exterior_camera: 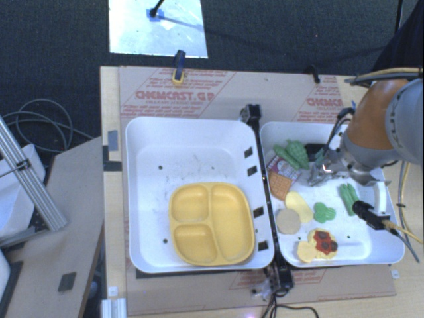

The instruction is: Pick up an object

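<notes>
1. The arm [387, 121] reaches in from the right edge, its orange band above the wrist, and bends down over the right bin [381, 247].
2. The gripper [322, 171] sits low in the upper middle of that bin, pointing left toward the toys; whether its claw is spread or pressed together cannot be told, and nothing is seen held in it.
3. Just left of the gripper lies a green leafy toy [293, 154], with a brown waffle-like piece [281, 185] below it.
4. Further down lie a pale yellow piece [299, 206], a small green piece [324, 212], a tan disc [288, 221] and a yellow-and-red piece [318, 244].
5. A green pod [348, 196] lies below the wrist.
6. The left bin [152, 144] holds a yellow divided plate [212, 222].
</notes>
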